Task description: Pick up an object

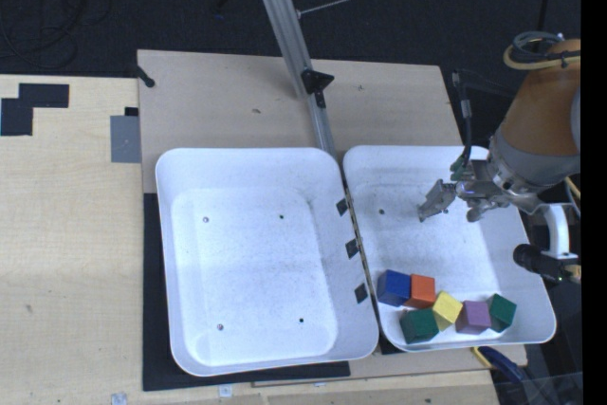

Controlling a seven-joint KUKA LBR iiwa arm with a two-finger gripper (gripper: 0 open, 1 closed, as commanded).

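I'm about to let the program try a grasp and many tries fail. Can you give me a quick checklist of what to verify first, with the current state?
1. Gripper carries nothing: ok, nothing shows between its fingers.
2. Objects in the right white bin: ok, six small cubes lie along its near edge.
3. Gripper above a cube: not ok, it hangs over bare floor, far from the blue cube.
4. Cubes spaced for a grasp: not ok, blue and orange cube touch.
5. Finger opening: cannot tell.
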